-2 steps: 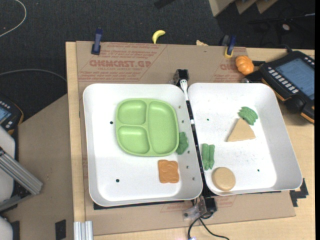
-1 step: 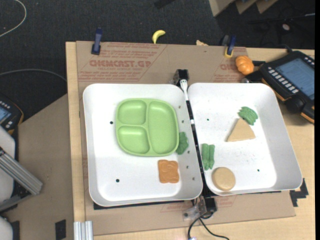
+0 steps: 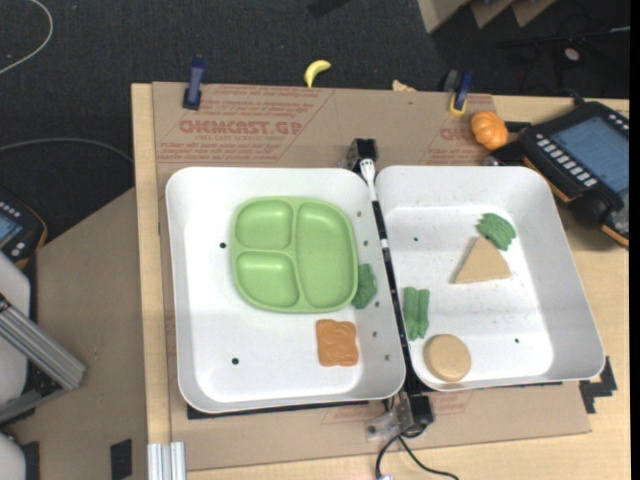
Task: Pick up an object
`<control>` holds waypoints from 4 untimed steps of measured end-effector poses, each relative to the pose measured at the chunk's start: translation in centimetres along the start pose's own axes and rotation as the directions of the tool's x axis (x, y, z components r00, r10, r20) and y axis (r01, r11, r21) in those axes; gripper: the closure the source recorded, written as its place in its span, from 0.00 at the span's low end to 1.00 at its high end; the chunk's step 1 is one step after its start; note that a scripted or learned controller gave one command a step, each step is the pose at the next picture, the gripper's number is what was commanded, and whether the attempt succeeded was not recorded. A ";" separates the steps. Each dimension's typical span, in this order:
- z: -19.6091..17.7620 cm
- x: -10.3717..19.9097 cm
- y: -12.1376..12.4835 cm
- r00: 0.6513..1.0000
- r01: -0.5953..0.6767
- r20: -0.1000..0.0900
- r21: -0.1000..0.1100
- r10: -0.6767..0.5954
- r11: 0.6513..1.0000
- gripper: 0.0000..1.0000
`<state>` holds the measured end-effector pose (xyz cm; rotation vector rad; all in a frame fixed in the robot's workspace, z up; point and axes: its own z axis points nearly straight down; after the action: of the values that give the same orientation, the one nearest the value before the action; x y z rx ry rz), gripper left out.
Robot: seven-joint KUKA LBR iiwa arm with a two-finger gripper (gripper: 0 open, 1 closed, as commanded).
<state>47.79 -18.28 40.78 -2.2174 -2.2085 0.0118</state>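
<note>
Looking down on: two white bins side by side on the tabletop (image 3: 100, 298)
Step in hand: none begun, as I judge it; every object lies untouched in its bin
Gripper: cannot tell its state from where I stand
Left bin (image 3: 195, 268): green divided plate (image 3: 295, 253), orange waffle piece (image 3: 337, 343) just below it, small green leafy piece (image 3: 364, 286) against the right wall
Right bin (image 3: 560, 268): tan wedge (image 3: 483, 264) touching a green leafy piece (image 3: 496, 230), green bean bundle (image 3: 415, 313) by the left wall, round tan biscuit (image 3: 447, 358) near the front rim
Next move calls for: choosing one target and descending straight over it
Open room: the wedge has bare floor below and to its left; the waffle piece also sits clear
Edges: beans, biscuit and small leafy piece crowd walls, which could block a finger
</note>
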 end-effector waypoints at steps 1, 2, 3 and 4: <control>-13.6 2.6 0.0 1.000 0.008 0.009 -0.032 -0.008 0.999 1.00; 0.7 0.4 0.0 1.000 0.001 0.000 0.000 -0.001 1.000 1.00; 16.4 -4.3 0.9 1.000 -0.001 -0.001 0.002 0.001 1.000 1.00; -4.5 -4.2 0.2 1.000 0.006 0.013 -0.035 -0.005 0.999 1.00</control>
<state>48.01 -22.49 45.24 -2.2349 -2.2385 -0.0129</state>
